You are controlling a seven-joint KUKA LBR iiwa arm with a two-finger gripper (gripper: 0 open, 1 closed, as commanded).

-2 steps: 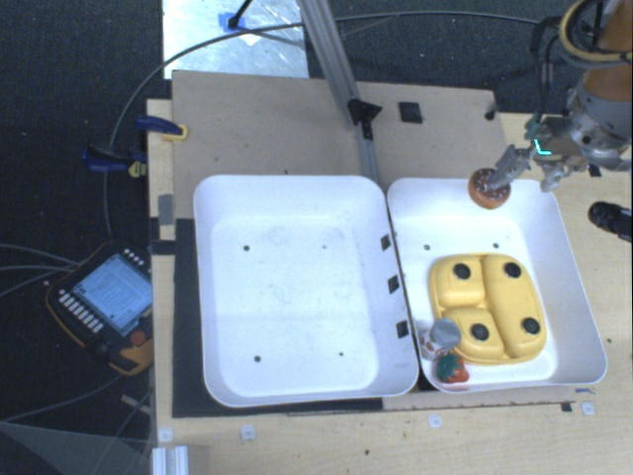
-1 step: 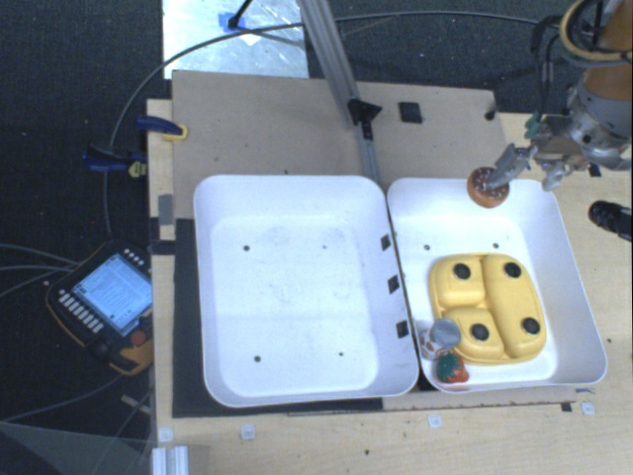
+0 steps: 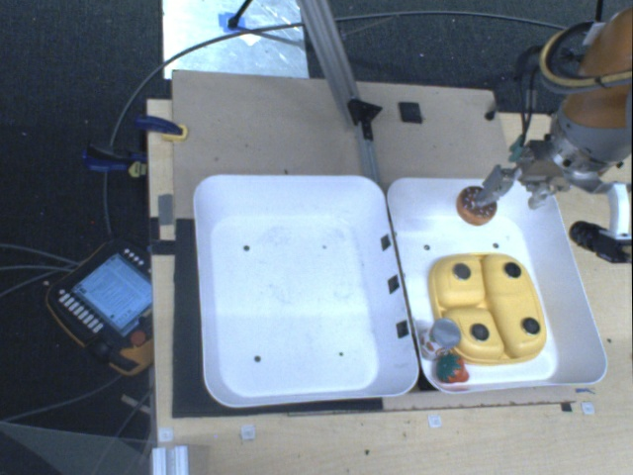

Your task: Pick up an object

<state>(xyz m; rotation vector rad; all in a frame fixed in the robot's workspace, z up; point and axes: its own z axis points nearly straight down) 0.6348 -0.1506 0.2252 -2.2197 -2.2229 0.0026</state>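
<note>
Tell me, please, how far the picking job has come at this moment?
Done: the pincer has reached the right bin and sits at the small brown round object near its far edge. In hand: nothing visibly gripped; the object rests on the bin floor. Left: grasp and lift. The yellow tray and small items lie untouched.

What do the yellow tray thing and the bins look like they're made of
The yellow tray looks like molded plastic, slightly glossy: rounded lobes, even colour, soft highlights, dark round spots on top. The two bins, left and right, look like thin formed white plastic, smooth and semi-matte, with rounded corners and a rolled rim. Both are guesses from the surface look alone.
</note>
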